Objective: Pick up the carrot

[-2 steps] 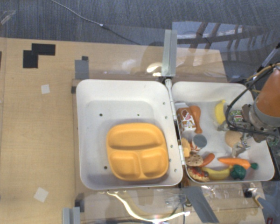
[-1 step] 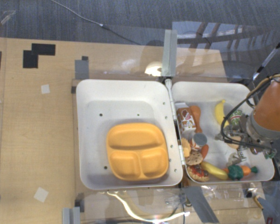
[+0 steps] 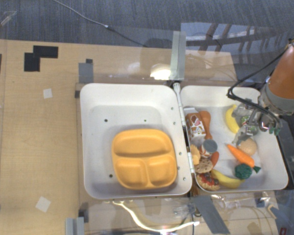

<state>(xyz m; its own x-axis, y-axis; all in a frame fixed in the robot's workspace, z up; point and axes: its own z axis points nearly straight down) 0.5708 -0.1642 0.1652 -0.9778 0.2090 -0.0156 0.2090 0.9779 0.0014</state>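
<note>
The grey arm with its orange band (image 3: 289, 75) is cut off by the right edge, and its metal gripper (image 3: 248, 126) covers part of the curved yellow plastic banana (image 3: 230, 120). Whether the jaws are parted is too cluttered to tell. The small toy foods (image 3: 204, 163) by the divider overlap, too small to name.

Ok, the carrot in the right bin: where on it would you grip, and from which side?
Probably mid-body of the carrot, from straight above, fingers closing across its width. It lies flat and slanted, green top toward the lower right. Broccoli sits just below it and a pale round item just above, so a sideways approach looks crowded.
</note>
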